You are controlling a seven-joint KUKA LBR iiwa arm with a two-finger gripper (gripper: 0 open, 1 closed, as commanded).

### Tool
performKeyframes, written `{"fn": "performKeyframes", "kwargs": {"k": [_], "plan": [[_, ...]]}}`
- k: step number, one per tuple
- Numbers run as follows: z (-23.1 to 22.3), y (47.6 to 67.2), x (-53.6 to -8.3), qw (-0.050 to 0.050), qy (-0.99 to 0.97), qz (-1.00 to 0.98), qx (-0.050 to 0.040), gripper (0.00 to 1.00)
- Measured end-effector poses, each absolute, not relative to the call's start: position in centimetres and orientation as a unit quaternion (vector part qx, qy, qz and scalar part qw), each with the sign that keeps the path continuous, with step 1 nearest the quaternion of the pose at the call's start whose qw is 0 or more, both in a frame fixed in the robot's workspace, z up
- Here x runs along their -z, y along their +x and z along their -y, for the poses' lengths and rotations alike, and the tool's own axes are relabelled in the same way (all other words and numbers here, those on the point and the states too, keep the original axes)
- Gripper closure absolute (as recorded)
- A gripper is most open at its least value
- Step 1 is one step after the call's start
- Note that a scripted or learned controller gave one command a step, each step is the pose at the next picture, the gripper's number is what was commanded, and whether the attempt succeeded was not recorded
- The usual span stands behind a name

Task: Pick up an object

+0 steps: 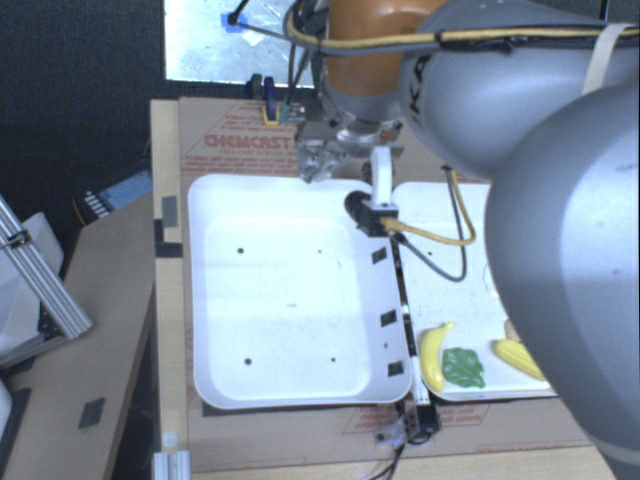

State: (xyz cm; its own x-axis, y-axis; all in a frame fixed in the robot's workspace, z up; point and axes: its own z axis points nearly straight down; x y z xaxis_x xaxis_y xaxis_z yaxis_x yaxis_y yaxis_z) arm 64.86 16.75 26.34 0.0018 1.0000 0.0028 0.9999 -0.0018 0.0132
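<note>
Overhead, the arm (520, 118) reached in from the right, with the tool (318, 160) poised over the far edge of the left bin (215, 268); whether it was apart or together, cannot tell. Nothing was visibly gripped. Candidate objects lay in the right bin (440, 228) at its near edge: a banana (432, 356), a green piece (463, 367) touching it, and a second yellow item (517, 356) partly hidden by the arm. Judgement: pick not yet made; approach, grasp and lift all remained.
</note>
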Motion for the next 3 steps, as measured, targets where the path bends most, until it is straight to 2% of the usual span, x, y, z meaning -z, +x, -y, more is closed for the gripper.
{"fn": "performKeyframes", "kwargs": {"k": [1,2,3], "plan": [[-23.9,63.5,-16.2,-0.002,0.704,-0.71,0.0008,1.0],[-23.5,67.2,-33.5,0.005,0.705,-0.709,-0.0099,1.0],[-23.3,64.1,-17.2,-0.004,0.707,-0.707,0.0065,1.0]]}}
